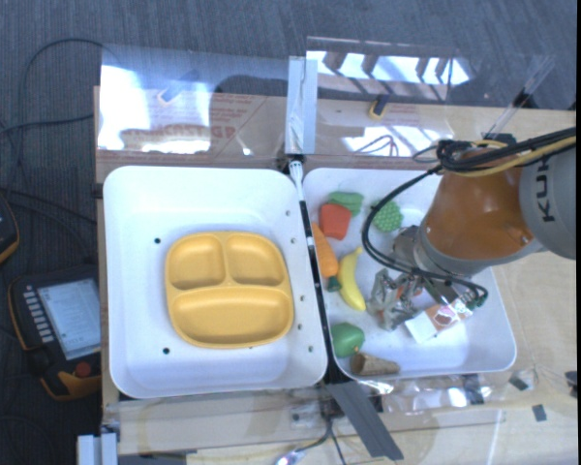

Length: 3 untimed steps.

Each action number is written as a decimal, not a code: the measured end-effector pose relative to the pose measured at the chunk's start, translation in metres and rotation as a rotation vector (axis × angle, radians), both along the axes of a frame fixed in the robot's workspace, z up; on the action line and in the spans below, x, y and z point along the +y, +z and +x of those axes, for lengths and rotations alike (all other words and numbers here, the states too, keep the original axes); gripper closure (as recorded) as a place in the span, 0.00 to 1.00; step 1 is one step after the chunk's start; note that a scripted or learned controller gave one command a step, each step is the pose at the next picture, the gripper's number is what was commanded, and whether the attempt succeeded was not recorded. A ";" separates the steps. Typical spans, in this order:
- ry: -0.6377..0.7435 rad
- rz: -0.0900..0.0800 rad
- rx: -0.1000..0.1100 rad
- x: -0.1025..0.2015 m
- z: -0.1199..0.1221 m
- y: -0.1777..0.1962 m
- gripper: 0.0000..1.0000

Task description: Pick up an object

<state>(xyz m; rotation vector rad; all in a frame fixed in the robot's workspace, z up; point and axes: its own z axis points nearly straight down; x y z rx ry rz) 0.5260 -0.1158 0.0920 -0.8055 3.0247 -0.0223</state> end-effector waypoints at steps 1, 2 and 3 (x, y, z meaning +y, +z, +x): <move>-0.096 0.012 0.009 -0.082 0.031 0.150 1.00; -0.094 0.014 0.010 -0.081 0.031 0.150 0.00; -0.020 0.013 0.001 -0.050 0.060 -0.002 0.00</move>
